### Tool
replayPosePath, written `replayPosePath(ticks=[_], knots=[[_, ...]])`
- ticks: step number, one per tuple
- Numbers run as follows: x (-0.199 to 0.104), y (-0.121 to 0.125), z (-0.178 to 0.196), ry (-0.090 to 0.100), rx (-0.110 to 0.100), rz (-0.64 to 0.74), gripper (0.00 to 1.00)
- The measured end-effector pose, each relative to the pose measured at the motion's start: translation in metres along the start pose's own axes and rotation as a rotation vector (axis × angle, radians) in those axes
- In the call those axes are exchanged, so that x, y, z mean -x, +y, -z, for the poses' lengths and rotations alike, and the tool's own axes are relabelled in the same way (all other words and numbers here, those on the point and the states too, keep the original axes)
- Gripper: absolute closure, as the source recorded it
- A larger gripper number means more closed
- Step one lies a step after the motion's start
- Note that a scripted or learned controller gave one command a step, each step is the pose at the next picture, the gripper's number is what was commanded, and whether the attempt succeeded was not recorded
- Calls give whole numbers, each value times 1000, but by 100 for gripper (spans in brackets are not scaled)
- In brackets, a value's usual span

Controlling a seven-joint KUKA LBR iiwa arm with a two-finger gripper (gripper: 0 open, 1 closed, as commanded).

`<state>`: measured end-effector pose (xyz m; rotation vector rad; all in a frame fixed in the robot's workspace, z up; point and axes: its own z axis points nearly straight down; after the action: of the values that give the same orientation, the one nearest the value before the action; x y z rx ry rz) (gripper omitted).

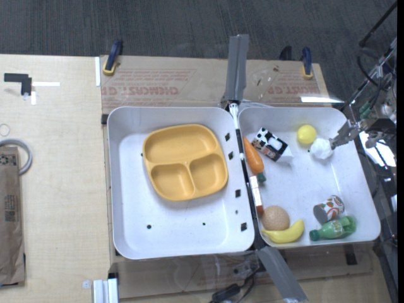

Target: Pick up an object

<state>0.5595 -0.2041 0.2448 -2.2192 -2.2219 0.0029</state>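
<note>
Gripper (344, 133) at right bin (363, 169) far edge — grasp state unclear, poss. touching white object (321, 148), yellow ball (307, 134) just beside, yellow tray (185, 161) in left bin (126, 194).

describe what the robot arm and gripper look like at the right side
Little of it is visible. At the right edge of the view the gripper appears as a slim grey metal finger with a darker tip, next to a white object in the right bin. Behind it sits a cluster of grey and pale metal parts with thin black cables looping above. Finer markings are too small to tell.
</note>
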Motion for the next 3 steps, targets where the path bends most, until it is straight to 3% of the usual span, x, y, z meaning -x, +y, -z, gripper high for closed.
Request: replayPosePath(ticks=[1,2,3], knots=[[0,0,8,-1,-1,2,100],[-66,-25,54,-1,1,9,100],[-83,-45,186,-2,2,87,100]])
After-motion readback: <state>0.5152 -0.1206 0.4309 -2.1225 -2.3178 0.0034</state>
